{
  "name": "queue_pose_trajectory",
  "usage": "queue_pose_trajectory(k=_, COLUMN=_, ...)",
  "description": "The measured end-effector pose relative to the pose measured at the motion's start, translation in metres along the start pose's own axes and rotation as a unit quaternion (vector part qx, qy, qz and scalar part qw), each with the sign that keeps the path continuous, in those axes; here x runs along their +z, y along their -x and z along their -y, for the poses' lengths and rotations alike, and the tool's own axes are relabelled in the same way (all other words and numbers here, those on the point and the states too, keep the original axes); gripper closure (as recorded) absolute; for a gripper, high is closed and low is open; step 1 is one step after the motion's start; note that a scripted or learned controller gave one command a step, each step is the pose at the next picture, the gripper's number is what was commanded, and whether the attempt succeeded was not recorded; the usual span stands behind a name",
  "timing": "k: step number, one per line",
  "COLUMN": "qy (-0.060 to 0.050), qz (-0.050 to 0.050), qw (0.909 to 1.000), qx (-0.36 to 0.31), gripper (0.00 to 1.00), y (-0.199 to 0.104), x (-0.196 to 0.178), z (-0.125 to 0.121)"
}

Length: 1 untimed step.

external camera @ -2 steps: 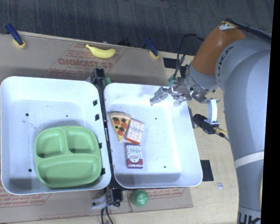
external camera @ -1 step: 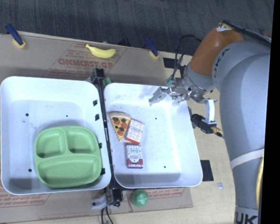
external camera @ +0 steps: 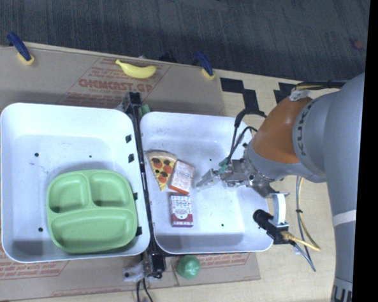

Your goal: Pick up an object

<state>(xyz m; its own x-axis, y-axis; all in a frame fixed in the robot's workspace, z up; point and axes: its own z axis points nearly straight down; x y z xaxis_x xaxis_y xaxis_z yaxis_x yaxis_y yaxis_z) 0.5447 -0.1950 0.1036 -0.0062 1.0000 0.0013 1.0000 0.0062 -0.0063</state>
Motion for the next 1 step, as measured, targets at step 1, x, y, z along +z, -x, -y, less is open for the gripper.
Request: queue_pose_trajectory(k=1, qy=0.003, qz=0.000, qw=1.0000, qx=0.000, gripper=0.00, y=-0.0254, x=0.0110, z=-0.1125)
